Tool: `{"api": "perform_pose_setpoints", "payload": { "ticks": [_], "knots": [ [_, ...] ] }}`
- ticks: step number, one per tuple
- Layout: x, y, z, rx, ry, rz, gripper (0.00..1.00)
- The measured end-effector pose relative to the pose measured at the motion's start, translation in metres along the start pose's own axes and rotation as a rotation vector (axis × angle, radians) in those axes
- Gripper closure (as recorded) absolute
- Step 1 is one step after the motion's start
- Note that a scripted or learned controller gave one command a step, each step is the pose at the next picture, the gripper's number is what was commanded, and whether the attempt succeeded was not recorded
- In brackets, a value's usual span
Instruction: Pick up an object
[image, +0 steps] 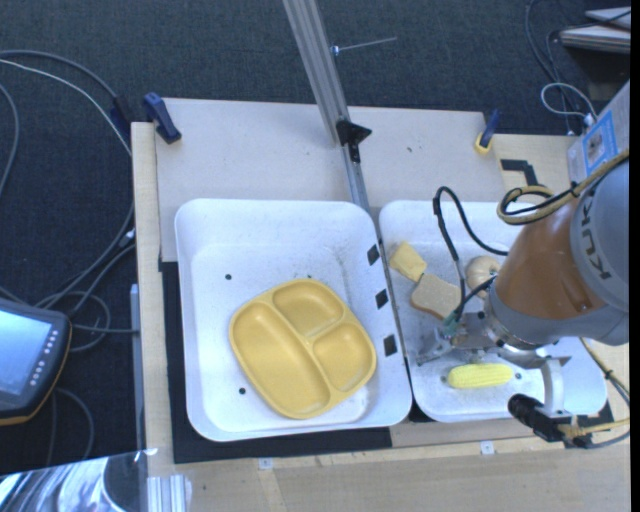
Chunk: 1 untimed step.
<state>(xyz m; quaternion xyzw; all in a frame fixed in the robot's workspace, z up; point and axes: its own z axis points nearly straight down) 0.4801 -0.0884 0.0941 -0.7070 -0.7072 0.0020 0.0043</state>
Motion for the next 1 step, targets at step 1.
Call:
{"api": "perform_pose_setpoints", "payload": {
  "ticks": [1],
  "knots": [
    [-0.0001, 0.0022, -0.0141, -0.009, -0.001, 0.000, 1.00]
  ]
}}
